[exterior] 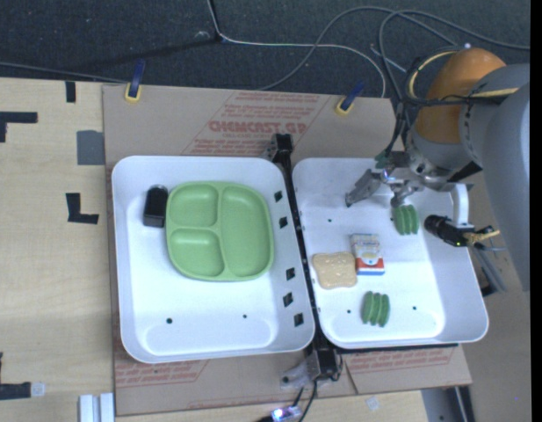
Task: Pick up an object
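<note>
Camera view. Right bin [446,319]: gripper [382,187] at far side, fingers spread, pinching nothing; green pickle [405,219] just beside it; carton [367,255], bread slice [334,270], second pickle [375,309] nearer. Left bin [134,262]: green divided plate [220,231], black block [155,206].

Smooth plastic-looking green tray [220,232] in glossy white bin [139,323]; brown cardboard [244,117] beneath.

Left bin [139,323]: divided plate [220,231], block [155,206] at its left. Right bin [446,319]: bread [334,270], carton [367,255], two pods [375,309].
</note>
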Action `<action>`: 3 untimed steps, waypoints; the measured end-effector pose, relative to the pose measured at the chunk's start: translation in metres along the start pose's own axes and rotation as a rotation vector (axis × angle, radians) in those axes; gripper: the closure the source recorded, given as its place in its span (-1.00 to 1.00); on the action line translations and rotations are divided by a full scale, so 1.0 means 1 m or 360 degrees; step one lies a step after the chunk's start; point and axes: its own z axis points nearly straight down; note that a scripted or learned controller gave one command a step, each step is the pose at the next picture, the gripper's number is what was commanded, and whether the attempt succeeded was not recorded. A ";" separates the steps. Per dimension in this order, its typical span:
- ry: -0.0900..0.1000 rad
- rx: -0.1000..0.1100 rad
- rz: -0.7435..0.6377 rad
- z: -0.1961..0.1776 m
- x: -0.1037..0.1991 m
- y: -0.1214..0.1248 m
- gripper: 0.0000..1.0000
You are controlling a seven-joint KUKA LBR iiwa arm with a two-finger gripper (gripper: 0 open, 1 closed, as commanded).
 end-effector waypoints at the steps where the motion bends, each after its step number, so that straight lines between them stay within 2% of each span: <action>1: -0.0003 -0.0011 -0.0002 0.028 0.001 0.000 -1.00; 2: -0.0005 -0.0017 -0.0004 0.015 0.001 0.002 1.00; 3: 0.0001 -0.0015 0.0000 -0.028 -0.002 0.001 1.00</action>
